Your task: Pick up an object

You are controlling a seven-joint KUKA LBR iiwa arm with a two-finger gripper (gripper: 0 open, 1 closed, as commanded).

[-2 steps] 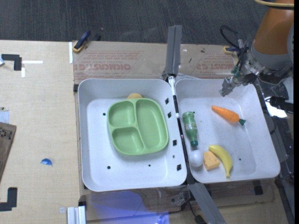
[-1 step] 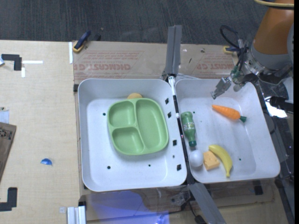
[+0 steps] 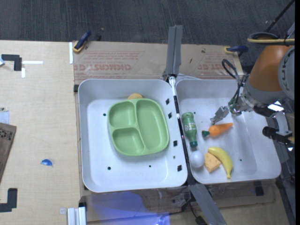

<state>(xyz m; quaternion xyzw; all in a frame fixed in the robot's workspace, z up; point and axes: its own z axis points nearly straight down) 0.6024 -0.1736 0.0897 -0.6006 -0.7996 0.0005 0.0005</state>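
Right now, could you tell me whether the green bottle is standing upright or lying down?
Lying down. The green bottle rests on its side on the floor of the right bin, along the wall nearest the left bin, with its full length visible.

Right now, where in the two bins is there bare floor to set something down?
Left bin: bare strips around the green divided plate, widest along its near edge. Right bin: open floor right of the banana and along the far wall. Crowded: bottle, white ball, cheese wedge, carrot, with the gripper above.
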